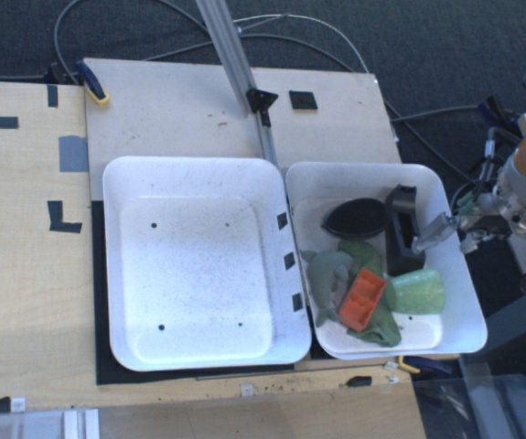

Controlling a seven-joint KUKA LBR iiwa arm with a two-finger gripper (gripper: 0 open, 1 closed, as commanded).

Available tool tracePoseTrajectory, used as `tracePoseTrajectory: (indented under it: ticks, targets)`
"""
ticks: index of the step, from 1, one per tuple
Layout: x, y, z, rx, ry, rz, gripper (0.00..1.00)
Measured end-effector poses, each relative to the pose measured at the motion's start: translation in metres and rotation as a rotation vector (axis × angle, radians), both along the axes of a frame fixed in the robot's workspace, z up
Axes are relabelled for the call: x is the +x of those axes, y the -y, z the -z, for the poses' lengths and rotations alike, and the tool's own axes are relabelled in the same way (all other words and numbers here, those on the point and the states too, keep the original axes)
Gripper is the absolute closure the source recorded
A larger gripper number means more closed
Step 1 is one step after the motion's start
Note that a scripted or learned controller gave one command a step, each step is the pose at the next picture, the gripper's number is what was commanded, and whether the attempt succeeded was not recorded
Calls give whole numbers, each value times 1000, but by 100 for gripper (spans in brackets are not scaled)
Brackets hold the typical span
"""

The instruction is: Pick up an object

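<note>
Right bin (455,204) holds a crumpled green cloth (336,273), soft; a black oval lid (356,216), stiff, slick; a pale green block (416,292), light, squeezable; an orange ridged block (363,298), rigid, best taken across its short sides; gripper (441,227) at the far-right rim, its opening indiscernible.

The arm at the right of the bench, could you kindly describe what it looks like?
The arm is pale grey with a faint orange patch near its upper edge. Black cables loop around a cluster of dark metal fittings at its wrist. A slim grey pincer juts from there over the right bin, its end too blurred for detail.
</note>
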State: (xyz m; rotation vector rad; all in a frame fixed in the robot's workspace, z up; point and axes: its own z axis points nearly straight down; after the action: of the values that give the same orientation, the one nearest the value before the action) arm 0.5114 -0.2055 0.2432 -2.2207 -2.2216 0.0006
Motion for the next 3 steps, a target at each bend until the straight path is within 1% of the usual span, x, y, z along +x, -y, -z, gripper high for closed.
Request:
tracePoseTrajectory:
  ticks: [1,2,3]
  targets:
    - [-18,-45,107,0,4,-1,0]
    - [-14,-113,153,-2,3,0,0]
    - [-14,-112,143,-3,5,2,100]
